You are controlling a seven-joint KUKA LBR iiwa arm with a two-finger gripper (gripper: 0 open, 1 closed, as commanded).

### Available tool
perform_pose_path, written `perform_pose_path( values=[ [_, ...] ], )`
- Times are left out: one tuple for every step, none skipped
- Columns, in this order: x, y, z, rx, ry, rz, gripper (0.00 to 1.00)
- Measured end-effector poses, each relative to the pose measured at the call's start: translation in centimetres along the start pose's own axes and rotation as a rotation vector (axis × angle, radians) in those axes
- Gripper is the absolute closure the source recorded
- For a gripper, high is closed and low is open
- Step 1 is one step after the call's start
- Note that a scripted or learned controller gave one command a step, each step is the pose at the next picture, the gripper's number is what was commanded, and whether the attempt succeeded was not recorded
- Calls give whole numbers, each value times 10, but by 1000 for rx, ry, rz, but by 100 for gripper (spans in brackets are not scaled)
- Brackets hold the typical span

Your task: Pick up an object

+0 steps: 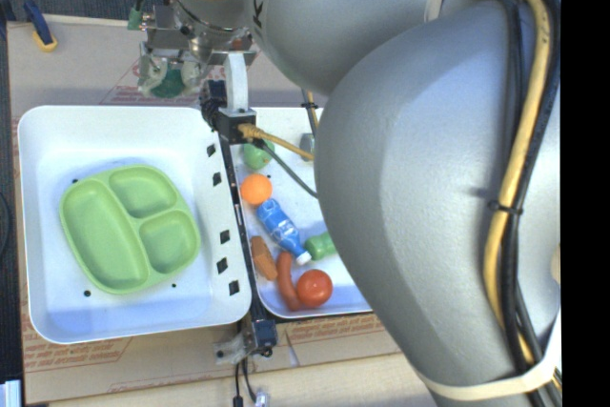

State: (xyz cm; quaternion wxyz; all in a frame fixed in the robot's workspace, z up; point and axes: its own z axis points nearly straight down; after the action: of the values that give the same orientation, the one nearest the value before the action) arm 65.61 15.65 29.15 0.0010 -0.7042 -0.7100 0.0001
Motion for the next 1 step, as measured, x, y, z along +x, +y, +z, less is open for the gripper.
perform_pose_path(
  values=[
    [-1,0,1,1,-1,1,0]
  ],
)
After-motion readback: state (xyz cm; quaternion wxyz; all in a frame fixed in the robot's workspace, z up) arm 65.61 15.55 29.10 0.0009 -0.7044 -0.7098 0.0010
